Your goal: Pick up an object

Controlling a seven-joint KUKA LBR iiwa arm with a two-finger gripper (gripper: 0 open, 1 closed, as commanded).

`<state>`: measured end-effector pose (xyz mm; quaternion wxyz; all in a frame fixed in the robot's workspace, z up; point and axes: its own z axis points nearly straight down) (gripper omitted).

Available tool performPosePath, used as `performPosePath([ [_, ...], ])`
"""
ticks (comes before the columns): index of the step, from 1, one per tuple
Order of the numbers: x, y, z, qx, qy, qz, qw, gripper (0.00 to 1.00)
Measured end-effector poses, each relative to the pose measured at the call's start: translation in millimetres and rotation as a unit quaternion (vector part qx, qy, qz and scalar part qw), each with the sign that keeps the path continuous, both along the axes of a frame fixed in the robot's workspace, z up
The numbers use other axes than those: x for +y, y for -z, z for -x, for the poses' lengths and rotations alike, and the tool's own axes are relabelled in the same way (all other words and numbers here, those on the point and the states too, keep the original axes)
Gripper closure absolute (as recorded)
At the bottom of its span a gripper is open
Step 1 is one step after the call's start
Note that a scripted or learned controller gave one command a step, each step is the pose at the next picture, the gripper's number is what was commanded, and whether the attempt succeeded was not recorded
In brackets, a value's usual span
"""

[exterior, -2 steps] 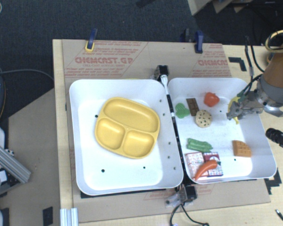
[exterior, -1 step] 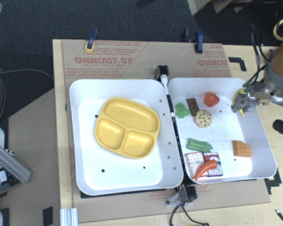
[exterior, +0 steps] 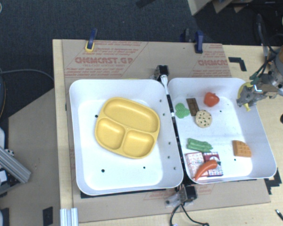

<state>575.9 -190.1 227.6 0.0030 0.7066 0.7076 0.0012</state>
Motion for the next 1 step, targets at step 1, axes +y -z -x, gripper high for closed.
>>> performPosePath([
  [1,58.3,5.7,-23.2,0.001,-0.003,-0.0016,1.0,1.0],
])
